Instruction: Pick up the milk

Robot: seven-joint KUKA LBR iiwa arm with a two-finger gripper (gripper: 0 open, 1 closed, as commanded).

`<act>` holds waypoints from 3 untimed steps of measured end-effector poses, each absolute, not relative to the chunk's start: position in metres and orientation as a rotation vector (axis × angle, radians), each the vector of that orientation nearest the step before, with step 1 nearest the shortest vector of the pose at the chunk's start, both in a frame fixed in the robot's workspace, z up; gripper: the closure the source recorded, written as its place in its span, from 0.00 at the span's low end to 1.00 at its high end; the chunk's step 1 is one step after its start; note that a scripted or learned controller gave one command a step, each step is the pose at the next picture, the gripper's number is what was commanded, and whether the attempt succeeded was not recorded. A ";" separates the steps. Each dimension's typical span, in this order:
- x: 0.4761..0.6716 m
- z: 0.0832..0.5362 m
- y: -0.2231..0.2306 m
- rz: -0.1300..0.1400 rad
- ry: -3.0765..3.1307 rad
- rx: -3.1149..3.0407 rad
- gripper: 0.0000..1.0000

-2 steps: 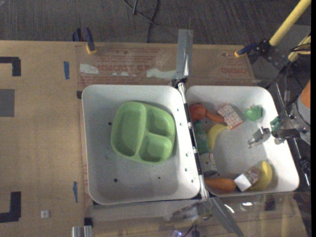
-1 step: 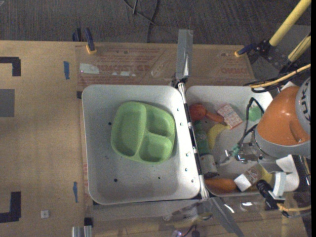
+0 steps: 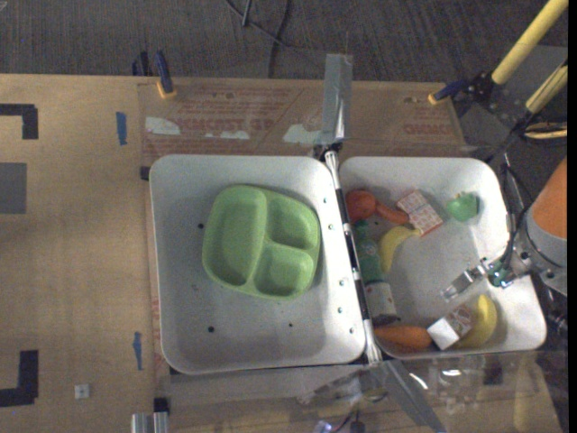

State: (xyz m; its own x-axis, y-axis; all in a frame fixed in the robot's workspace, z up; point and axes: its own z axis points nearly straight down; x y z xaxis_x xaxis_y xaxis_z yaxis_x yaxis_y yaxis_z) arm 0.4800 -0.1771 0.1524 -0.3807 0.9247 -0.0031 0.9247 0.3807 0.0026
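Note:
The milk [image 3: 420, 211] is a small white carton with red print. It lies tilted near the back of the right bin [image 3: 516, 334], between an orange carrot [image 3: 391, 213] and a green toy [image 3: 462, 207]. My gripper [image 3: 465, 282] hangs low over the right bin's floor, toward its front right. It is about a carton's length or more in front of the milk and to its right. Nothing shows in its grasp. The grey arm with its orange band [image 3: 552, 213] comes in from the right edge.
The right bin also holds a red tomato [image 3: 360, 203], a yellow fruit [image 3: 394, 244], a green bottle [image 3: 367, 242], a can [image 3: 380, 299], an orange carrot [image 3: 404, 336], a white block [image 3: 443, 334] and a banana [image 3: 485, 319]. A green divided plate [image 3: 262, 240] lies in the left bin [image 3: 180, 314].

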 end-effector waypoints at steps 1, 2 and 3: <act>0.524 0.144 -0.164 0.001 2.594 1.766 0.00; 0.481 0.212 -0.158 0.001 2.664 1.657 0.00; 0.494 0.105 -0.114 0.000 2.716 1.560 0.00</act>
